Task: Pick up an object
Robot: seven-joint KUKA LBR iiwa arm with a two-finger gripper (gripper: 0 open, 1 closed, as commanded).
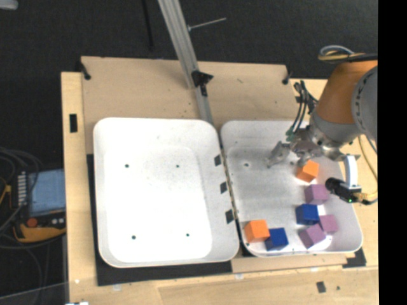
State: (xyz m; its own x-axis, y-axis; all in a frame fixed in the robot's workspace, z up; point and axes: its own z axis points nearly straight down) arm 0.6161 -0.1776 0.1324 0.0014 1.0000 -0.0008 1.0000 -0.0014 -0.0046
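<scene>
The pincer (280, 155) hangs over the right bin (254, 138), toward its twelve o'clock end — whether it is apart or together I cannot tell. An orange block (310, 171) lies just at its three o'clock; more blocks cluster at the bin's five o'clock corner — another orange one (257, 229), a blue one (276, 239).

A wooden bench (159, 88) carries two shallow white bins: the left bin (156, 189) and the right bin (254, 183), side by side. A grey metal pole (181, 40) slants above them. Far left, a handheld controller (38, 202) lies among cables
</scene>
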